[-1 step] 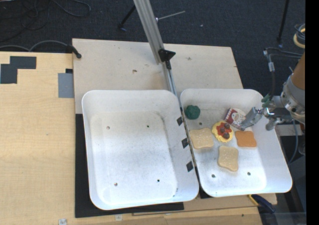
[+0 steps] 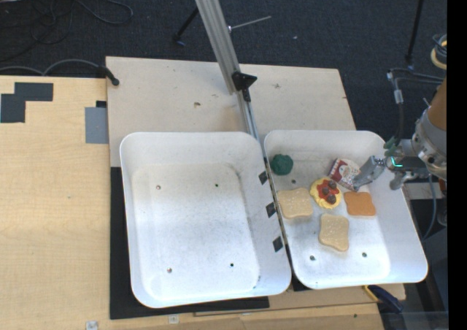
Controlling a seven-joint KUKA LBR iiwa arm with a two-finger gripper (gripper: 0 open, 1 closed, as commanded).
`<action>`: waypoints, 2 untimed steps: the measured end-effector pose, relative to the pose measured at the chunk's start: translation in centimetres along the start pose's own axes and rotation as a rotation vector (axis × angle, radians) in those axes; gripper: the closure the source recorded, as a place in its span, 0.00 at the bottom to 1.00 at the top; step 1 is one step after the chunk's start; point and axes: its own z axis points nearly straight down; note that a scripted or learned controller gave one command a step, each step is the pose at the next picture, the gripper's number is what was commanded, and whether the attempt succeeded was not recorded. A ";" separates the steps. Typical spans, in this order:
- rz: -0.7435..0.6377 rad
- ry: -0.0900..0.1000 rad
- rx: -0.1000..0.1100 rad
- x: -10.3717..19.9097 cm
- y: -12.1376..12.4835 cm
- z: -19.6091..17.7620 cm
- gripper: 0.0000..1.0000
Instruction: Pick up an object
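Note:
The right bin (image 2: 387, 266) holds several small food toys. A green ball (image 2: 282, 164) lies near its left wall. A red and white packet (image 2: 339, 170) sits beside a yellow round piece with red dots (image 2: 326, 193). An orange flat piece (image 2: 360, 204) and two tan toast slices (image 2: 295, 204) (image 2: 334, 233) lie close by. My gripper (image 2: 381, 175) hangs over the bin's right side, open, its fingers spread with nothing between them. One fingertip (image 2: 367, 174) reaches toward the packet and stands just above the orange piece.
The left bin (image 2: 146, 153) stands beside the right one, with black clips along the shared wall (image 2: 268, 208). A slanted aluminium post (image 2: 219, 36) rises behind the bins. Cables and stands crowd the floor at the right edge.

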 end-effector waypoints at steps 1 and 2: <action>0.000 0.001 0.005 0.8 0.1 4.6 0.00; 0.000 0.001 0.006 1.0 0.9 10.5 0.00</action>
